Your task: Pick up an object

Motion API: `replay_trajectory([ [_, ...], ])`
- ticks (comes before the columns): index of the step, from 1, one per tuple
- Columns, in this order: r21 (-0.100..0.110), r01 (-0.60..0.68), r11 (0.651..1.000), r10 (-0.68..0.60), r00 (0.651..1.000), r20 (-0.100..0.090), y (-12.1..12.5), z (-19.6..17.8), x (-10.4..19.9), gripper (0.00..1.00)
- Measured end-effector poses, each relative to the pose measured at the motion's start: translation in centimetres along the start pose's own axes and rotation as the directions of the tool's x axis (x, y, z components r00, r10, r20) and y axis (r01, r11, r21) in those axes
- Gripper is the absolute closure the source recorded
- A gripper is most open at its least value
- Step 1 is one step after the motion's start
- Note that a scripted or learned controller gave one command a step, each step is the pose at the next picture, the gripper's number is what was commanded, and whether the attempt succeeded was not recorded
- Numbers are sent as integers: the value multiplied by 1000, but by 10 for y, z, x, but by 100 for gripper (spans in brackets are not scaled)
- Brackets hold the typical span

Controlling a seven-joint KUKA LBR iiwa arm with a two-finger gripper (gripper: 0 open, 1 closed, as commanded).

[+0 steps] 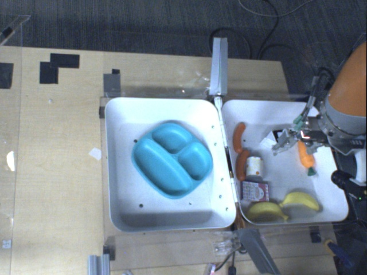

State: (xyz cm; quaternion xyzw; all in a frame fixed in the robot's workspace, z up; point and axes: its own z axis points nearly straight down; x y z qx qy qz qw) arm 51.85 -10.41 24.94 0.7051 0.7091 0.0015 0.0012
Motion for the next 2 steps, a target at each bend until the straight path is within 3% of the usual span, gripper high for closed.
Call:
replay_trajectory([
  [1, -3, 96, 995, -96, 995, 1, 11, -3, 13, 0],
  [2, -2, 78, 997, -78, 997, 0, 30, 145, -13, 0],
])
